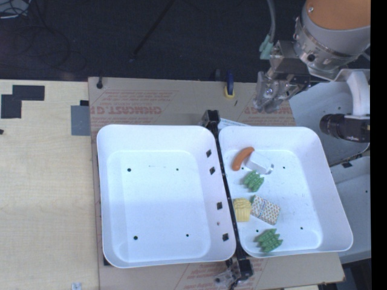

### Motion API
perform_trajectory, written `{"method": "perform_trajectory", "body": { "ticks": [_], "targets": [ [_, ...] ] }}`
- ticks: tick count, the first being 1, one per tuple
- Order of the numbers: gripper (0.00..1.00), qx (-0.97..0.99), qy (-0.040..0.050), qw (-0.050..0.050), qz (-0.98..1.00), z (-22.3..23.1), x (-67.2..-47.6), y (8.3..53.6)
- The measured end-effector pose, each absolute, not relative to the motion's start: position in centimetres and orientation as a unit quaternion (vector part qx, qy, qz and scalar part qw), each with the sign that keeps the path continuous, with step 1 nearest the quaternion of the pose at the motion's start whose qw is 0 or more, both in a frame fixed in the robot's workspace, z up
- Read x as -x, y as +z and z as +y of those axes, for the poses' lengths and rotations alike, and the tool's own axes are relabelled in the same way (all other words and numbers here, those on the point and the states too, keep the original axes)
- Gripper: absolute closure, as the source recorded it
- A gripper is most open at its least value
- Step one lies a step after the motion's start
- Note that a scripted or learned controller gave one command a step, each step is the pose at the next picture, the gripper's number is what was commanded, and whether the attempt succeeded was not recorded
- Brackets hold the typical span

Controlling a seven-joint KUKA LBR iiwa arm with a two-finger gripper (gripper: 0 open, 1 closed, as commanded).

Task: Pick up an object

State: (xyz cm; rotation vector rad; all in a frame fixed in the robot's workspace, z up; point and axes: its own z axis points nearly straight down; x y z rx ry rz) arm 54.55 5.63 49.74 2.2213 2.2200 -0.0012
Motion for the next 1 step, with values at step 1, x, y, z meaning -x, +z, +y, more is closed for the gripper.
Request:
{"method": "perform_trajectory", "body": {
  "ticks": [1],
  "targets": [
    [1.0, -0.706, 0.0006, 0.001, 0.708, 9.28, -59.11, 53.93]
  ]
}}
